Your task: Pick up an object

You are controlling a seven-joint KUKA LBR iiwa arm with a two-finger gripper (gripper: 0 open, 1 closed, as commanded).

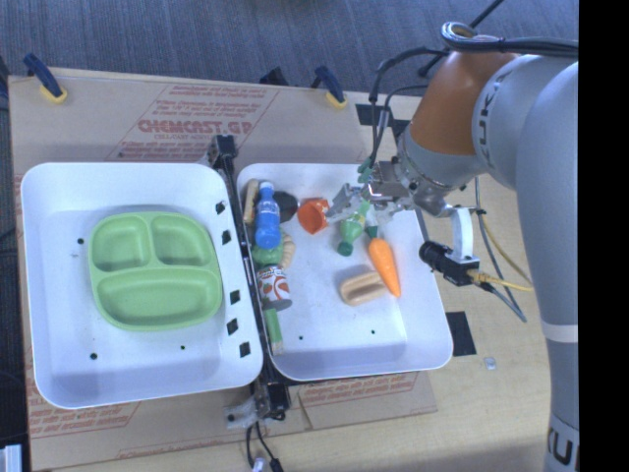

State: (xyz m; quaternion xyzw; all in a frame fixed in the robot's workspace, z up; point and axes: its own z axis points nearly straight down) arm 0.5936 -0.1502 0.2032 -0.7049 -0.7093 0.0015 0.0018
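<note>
Just below the jaws (356, 203) lies a green bottle (350, 234).

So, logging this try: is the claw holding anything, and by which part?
Cannot be told. The claw sits low over the green item beside the carrot, but no grip shows.

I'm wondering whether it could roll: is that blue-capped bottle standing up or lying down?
Lying down. The bottle rests on its side along the right bin's left wall, blue cap toward the far end.
</note>
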